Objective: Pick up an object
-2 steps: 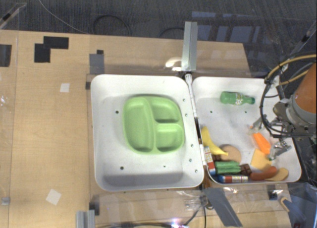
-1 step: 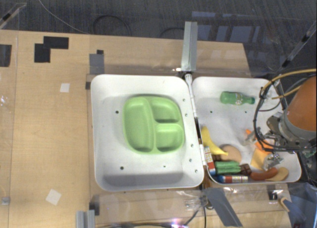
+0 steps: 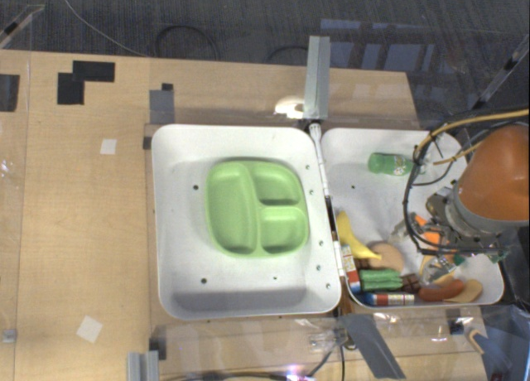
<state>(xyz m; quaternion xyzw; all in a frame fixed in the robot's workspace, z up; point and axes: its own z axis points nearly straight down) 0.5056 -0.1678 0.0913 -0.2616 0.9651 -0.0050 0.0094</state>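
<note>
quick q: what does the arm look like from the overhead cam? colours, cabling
The arm comes in from the right: a rounded orange band above a grey wrist section. Black cables, one yellowish, loop off its left side over the right white bin. Small orange and yellow wire bits sit near the wrist. The hand itself is hidden beneath.

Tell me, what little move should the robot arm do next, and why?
Probably ease straight down a little toward the pile. The arm hangs over the right bin, above the near corner where the banana, the green marker and other small things are heaped. The green bottle lies apart at the far side, and the left bin holds a green divided tray.
</note>
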